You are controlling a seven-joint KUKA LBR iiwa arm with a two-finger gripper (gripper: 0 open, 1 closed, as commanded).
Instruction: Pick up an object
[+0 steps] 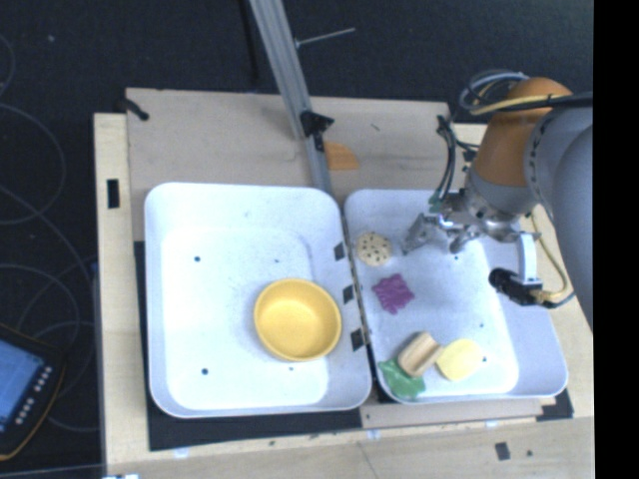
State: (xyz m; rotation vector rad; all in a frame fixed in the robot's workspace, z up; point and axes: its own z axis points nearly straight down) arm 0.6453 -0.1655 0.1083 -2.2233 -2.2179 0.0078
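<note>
My gripper (434, 241) hangs over the back part of the right bin (529, 367), its two dark fingers spread apart, open, with nothing between them. A speckled tan cookie (374, 248) lies just left of it, near the bin's left wall. A purple piece (393, 292) rests below the cookie, toward the middle. Along the front of the bin sit a tan block (417, 352), a yellow round piece (459, 359) and a green piece (399, 379) in the front left corner.
The left bin (200, 228) holds a yellow bowl (297, 318) near its front right. A slanted metal rail (285, 58) runs down to the gap between the bins. A black cable clip (517, 285) hangs from the arm over the right bin's right side.
</note>
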